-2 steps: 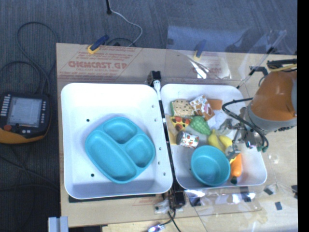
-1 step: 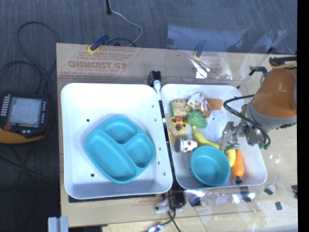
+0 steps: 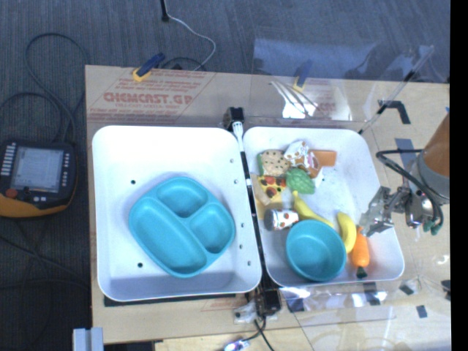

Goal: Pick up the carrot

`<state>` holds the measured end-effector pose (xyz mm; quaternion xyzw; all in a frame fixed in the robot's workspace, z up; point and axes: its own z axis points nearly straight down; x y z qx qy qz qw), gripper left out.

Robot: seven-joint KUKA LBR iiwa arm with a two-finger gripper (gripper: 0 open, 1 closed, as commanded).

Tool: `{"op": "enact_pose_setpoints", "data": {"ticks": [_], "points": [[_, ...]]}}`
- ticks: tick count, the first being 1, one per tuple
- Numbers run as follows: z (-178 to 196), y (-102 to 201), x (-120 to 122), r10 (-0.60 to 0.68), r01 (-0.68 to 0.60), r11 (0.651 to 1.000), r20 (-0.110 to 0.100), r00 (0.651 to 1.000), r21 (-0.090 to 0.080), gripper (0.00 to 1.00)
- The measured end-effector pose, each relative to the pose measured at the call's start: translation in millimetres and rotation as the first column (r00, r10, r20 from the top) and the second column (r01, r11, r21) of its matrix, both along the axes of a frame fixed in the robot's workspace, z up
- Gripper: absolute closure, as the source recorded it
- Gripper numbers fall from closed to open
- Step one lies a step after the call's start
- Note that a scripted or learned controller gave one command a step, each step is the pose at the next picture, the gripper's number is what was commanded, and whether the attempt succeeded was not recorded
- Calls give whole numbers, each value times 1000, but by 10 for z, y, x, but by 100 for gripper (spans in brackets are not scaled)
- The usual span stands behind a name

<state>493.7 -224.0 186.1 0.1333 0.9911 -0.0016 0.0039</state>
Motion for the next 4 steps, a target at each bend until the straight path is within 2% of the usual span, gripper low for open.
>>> {"op": "enact_pose_setpoints", "data": {"ticks": [1, 2, 3, 4], "points": [[-19, 6, -8, 0, 0, 1000, -4, 1000, 2, 0], [-853, -2, -42, 87, -87, 996, 6, 996, -2, 0], [-791, 12, -51, 89, -89, 996, 0, 996, -2, 100], [-381, 536, -72, 129, -129, 992, -2, 992, 3, 100]]}}
